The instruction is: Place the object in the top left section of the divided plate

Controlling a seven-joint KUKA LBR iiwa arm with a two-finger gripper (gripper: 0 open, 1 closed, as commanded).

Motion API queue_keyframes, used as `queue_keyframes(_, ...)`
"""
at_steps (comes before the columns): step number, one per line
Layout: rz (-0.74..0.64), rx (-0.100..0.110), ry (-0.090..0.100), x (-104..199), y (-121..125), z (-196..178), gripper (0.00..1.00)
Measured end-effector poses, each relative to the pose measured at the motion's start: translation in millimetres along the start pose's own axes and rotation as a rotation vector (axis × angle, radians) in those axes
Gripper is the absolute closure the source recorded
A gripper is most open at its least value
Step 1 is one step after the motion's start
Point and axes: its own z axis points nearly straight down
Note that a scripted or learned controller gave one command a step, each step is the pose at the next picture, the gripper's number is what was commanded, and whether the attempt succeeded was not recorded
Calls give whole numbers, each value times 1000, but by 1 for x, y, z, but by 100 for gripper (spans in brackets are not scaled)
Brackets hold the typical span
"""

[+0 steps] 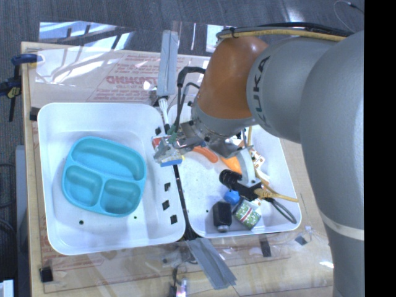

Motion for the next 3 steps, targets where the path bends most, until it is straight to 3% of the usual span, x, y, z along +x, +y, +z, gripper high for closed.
queue_keyframes(1, -129, 1, 0, 39, -30, 17, 100)
queue_keyframes(2, -72, 1, 0, 100, -46, 5, 100)
queue_keyframes(3, -70, 0, 0, 99, -46, 5, 0)
